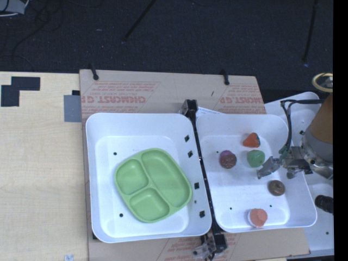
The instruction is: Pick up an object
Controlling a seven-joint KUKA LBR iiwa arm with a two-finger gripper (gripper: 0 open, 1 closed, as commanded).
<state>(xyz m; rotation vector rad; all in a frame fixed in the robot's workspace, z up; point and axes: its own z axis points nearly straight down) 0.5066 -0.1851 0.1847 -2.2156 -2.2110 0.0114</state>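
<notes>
My arm (328, 123) is cut off at the right edge, and my tool (270, 168) and wrist cover some rim of the right bin (234, 205). The brown round thing (276, 187) beside it is too small to name (the purple one (227, 159) likewise). The cardboard (163, 88) lies mostly hidden under that bin and the left bin (103, 129), its near edge cut off.

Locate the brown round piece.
Camera view: the brown round piece lies in the right bin, beside the gripper, between the green ball and pink disc.

Pale bench (38, 173): cardboard sheet (168, 91) on it; left bin (103, 125), right bin (239, 224) atop.
</notes>
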